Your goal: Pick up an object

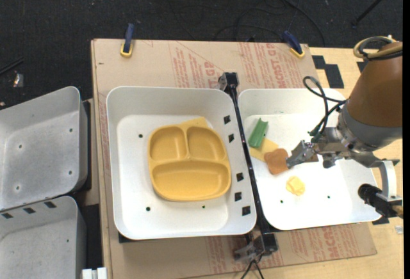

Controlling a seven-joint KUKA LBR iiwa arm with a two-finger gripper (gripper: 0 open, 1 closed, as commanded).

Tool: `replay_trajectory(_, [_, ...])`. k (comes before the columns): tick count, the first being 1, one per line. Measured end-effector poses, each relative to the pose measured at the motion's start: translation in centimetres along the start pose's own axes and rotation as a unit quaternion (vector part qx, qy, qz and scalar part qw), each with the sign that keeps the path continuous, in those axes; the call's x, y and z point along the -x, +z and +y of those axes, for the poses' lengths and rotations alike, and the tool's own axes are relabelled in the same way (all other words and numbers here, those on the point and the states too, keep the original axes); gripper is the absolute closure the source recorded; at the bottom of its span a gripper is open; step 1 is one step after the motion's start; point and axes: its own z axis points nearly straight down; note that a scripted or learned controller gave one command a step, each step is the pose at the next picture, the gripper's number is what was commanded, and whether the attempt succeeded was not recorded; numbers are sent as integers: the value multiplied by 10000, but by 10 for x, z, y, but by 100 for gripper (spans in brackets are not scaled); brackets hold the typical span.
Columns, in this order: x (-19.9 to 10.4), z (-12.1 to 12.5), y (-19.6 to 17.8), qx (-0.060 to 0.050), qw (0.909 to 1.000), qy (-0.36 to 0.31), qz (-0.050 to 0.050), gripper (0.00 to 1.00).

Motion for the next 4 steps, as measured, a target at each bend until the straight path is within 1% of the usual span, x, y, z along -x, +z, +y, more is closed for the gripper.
replay_trajectory(1, [0,3,-7,71,10000,-16,-10,0])
replay_trajectory(2, [7,1,42,51,10000,-2,-6,0])
replay_trajectory(3, [12,8,90,56,10000,-5,-7,0])
replay_trajectory(4, [12,8,121,65,10000,-8,-7,0])
